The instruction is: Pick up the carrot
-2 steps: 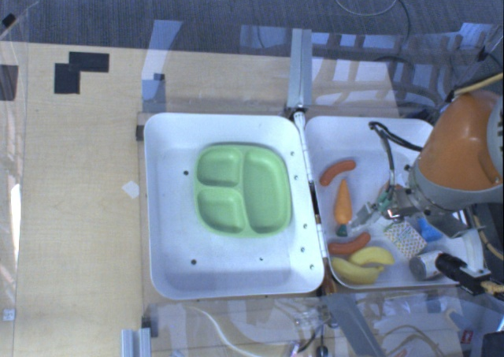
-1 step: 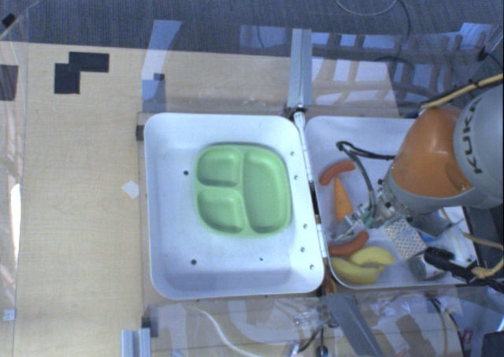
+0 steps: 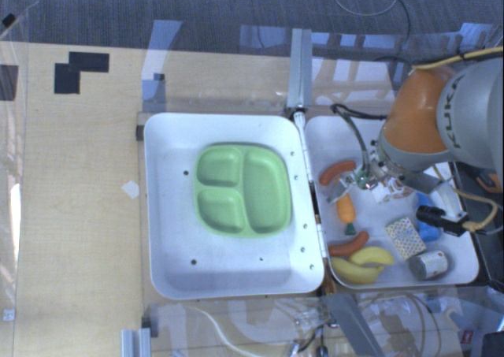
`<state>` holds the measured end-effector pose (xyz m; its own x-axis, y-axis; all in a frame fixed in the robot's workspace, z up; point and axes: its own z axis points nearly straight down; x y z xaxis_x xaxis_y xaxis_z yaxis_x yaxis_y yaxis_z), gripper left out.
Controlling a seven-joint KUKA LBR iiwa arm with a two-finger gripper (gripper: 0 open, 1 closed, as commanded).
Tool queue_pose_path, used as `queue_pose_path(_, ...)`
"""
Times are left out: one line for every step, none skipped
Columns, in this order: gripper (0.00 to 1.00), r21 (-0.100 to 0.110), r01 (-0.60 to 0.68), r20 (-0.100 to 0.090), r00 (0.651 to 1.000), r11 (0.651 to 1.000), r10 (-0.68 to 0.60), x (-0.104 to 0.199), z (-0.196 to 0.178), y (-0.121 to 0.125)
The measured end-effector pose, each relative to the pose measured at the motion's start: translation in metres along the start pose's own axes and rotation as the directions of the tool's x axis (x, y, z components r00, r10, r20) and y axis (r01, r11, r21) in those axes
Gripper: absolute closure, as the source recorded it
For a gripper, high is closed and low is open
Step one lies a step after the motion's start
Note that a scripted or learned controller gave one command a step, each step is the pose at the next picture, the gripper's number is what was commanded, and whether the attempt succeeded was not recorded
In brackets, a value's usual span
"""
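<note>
Camera view: stubby, smooth orange carrot (image 3: 345, 209)

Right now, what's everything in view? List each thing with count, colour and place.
Plate: 1, green, three compartments, left bin.
Bins: 2, white, side by side on the bench.
Carrot: 1, orange, right bin, below the gripper.
Sausages: 2, red-brown, right bin, upper left and lower left.
Bananas: 2, yellow, right bin's near edge.
Can: 1, grey, right bin's near right corner.
Patterned block: 1, right bin.
Blue object: 1, right bin.
Gripper: 1, above the carrot.
</note>
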<state>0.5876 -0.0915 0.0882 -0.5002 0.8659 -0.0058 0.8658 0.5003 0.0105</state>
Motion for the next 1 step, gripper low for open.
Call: queue_pose_path(1.00,-0.002,0.002,-0.001,1.000,1.000,-0.002,0.0000,-0.0096,0.0021)
